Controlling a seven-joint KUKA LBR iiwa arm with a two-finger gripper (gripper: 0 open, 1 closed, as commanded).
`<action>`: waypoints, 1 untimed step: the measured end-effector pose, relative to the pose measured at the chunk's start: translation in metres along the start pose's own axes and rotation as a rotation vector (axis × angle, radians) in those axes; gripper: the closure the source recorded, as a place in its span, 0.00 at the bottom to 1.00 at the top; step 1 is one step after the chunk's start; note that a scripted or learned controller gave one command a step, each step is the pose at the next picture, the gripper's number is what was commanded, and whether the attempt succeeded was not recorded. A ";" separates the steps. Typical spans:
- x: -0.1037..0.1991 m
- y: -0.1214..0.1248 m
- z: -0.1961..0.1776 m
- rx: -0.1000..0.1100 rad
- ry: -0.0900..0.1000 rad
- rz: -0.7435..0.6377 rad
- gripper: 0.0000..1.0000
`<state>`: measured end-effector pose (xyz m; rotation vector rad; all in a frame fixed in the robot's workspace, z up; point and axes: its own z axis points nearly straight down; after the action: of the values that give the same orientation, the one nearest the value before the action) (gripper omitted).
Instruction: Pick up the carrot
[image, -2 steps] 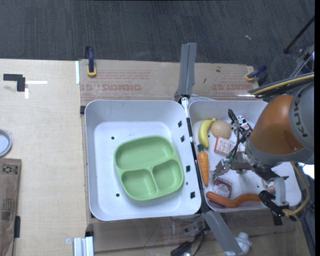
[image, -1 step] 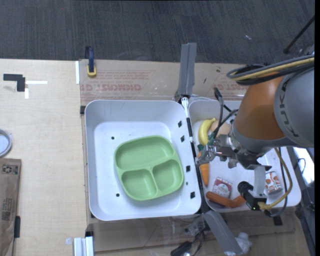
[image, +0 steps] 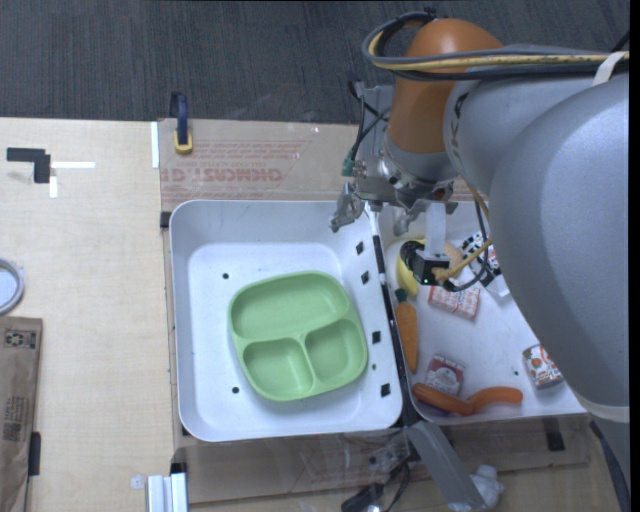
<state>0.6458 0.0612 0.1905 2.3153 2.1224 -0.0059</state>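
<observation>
The carrot (image: 406, 335) is a slim orange root with a green top. It lies lengthwise against the left wall of the right bin (image: 500, 345), green end pointing to the far side. My gripper (image: 372, 208) hangs under the orange wrist band, over the far end of the divider between the two bins. It is well beyond the carrot and apart from it. Nothing shows in its grasp. The grey arm hides much of the right bin's far and right side.
The left bin (image: 200, 300) holds a green divided plate (image: 297, 335). In the right bin lie a yellow item (image: 407, 268), a red-and-white packet (image: 455, 301), a small box (image: 443, 375), an orange sausage-like piece (image: 470, 400) and a small can (image: 540, 366).
</observation>
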 end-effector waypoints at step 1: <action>0.019 -0.026 0.034 -0.036 -0.004 0.050 0.00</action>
<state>0.6210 0.0820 0.1561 2.3459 2.0443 0.0281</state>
